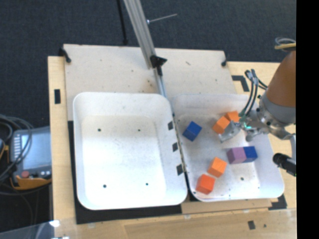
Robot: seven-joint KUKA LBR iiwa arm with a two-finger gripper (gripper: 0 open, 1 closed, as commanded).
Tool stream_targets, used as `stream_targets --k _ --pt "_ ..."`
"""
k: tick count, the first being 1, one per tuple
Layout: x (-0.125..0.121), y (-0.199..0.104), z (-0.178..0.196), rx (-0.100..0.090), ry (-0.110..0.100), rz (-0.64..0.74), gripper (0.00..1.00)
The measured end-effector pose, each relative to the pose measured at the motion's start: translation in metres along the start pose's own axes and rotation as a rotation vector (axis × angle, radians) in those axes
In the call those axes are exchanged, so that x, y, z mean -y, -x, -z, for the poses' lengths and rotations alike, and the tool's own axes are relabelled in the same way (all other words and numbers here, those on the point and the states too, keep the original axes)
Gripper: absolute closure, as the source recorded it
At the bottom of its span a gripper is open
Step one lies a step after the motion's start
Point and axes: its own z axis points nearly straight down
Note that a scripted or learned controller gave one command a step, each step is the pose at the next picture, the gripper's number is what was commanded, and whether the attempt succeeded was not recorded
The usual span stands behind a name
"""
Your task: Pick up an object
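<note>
The pincer hangs low over the right bin, its grey fingers pointing toward the bin's middle; whether they are parted or closed cannot be made out, and no block shows between them. Touching it or just beside it, on its left and slightly behind, sits an orange block with a second orange face behind it. Just in front of the pincer lie a purple block and a blue block, pressed side by side. Further forward and left is a smaller orange block, then a red-orange block near the bin's front rim. Well to the pincer's left rests a lone blue cube. Beyond that, the left bin sits on the table.
</note>
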Motion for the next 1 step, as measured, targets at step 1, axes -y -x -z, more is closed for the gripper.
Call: stream_targets --k 1 --pt "-0.0009 0.0004 0.0025 0.001 0.005 -0.001 0.0"
